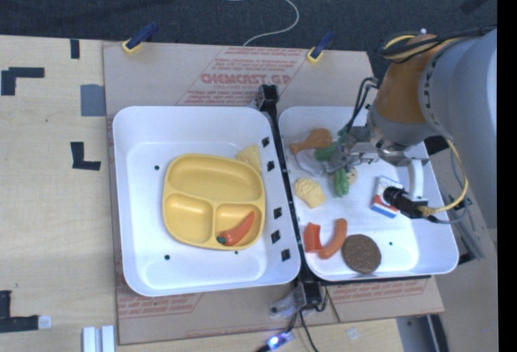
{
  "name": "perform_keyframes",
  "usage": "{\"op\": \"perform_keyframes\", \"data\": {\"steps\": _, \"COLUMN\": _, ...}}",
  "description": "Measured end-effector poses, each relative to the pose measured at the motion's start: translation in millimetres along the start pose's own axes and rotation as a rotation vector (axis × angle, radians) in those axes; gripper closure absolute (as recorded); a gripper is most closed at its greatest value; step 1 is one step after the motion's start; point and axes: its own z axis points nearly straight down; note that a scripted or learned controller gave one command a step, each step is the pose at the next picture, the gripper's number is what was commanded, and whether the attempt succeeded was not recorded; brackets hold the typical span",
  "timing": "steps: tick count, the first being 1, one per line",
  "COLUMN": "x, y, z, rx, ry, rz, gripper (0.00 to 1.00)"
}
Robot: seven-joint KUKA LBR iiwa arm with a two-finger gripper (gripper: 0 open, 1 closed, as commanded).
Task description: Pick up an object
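Note:
My gripper (346, 158) is down in the right bin (432, 249), over its upper middle part. It sits right at a green toy vegetable (342, 181) and a second green piece (325, 154). An orange drumstick (313, 140) lies just to its left. Further down are a yellow corn piece (309, 193), a red-orange sausage (325, 238) and a brown round cookie (361, 253). A small white, blue and red box (385, 205) lies to the gripper's lower right. Whether anything is held cannot be seen.
The left bin (137, 181) holds a yellow divided tray (212, 199) with a red chili pepper (237, 229) in its lower right compartment. A pale yellow piece (250, 155) lies by the tray's top right edge. The black divider (279, 181) runs between the bins.

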Motion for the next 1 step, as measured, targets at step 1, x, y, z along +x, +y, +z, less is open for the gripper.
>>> {"op": "perform_keyframes", "data": {"steps": 1, "x": 9.4, "y": 7.0, "z": -55.3, "rx": 0.003, "ry": 0.004, "rz": -0.001, "gripper": 1.00}}
